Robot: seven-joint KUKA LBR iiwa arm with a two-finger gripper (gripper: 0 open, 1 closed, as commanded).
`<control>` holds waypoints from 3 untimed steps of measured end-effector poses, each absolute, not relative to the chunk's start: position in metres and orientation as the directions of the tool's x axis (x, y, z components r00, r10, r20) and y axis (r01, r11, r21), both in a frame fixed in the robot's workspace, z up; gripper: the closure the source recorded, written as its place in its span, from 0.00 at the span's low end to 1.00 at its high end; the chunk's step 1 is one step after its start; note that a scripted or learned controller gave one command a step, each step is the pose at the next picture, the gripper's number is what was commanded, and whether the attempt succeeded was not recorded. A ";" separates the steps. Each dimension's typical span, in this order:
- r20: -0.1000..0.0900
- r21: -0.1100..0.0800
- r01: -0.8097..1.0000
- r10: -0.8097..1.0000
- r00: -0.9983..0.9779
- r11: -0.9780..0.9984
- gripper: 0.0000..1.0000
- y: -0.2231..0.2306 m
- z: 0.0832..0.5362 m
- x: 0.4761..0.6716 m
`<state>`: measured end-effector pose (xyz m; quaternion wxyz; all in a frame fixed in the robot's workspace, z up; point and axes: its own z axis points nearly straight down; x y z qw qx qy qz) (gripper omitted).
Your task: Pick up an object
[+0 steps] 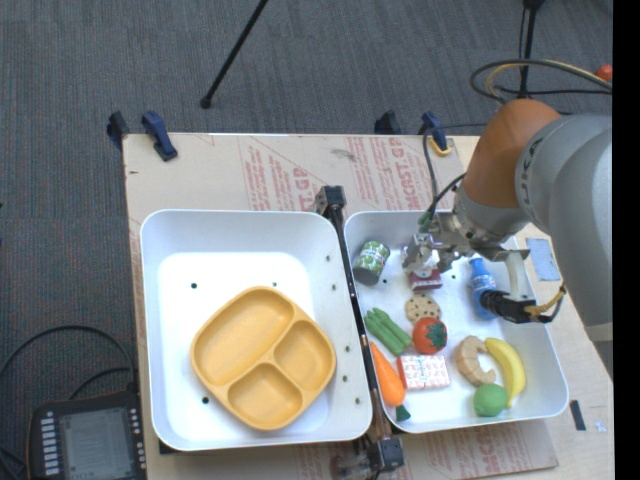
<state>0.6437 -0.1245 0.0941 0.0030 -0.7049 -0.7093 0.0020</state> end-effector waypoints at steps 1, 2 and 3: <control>0.002 -0.003 1.000 1.000 -0.004 0.004 1.00 -0.066 0.186 0.590; 0.002 -0.008 1.000 1.000 -0.007 0.007 1.00 -0.066 0.194 0.591; 0.001 -0.004 1.000 1.000 -0.005 0.005 1.00 -0.012 0.218 0.644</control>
